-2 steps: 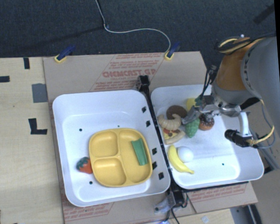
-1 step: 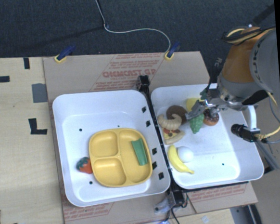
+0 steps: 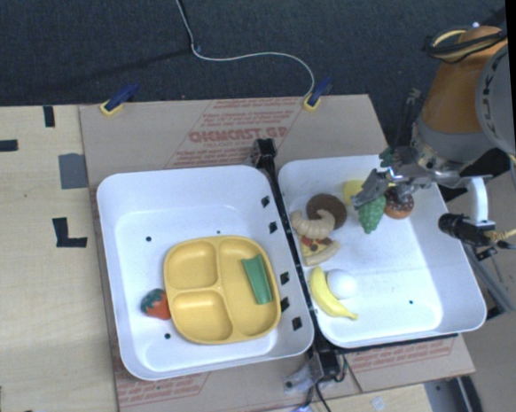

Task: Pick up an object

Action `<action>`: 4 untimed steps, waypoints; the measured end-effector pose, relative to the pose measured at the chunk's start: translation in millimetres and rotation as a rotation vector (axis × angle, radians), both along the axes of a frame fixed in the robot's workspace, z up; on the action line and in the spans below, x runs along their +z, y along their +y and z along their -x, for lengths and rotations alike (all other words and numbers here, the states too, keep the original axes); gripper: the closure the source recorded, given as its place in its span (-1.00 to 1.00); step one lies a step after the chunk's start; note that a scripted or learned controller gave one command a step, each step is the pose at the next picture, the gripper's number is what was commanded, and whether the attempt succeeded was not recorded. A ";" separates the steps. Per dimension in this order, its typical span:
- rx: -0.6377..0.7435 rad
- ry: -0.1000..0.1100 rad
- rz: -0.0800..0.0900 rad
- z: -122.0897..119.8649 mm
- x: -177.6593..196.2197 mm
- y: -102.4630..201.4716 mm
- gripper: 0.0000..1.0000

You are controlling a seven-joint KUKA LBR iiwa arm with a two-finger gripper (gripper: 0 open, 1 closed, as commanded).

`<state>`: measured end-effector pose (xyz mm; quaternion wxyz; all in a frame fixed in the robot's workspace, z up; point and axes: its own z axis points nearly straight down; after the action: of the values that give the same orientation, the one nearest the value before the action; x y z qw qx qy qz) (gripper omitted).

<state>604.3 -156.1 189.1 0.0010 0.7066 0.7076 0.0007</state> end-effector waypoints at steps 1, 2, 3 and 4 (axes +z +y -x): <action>0.000 0.001 0.000 -0.6 37.1 0.6 1.00; 0.004 0.006 -0.002 19.3 33.3 51.9 1.00; 0.006 0.005 -0.002 22.2 43.0 103.7 1.00; 0.004 0.007 -0.001 30.2 36.8 146.0 1.00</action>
<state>574.0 -10.1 225.8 -0.0016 0.7053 0.7089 -0.0013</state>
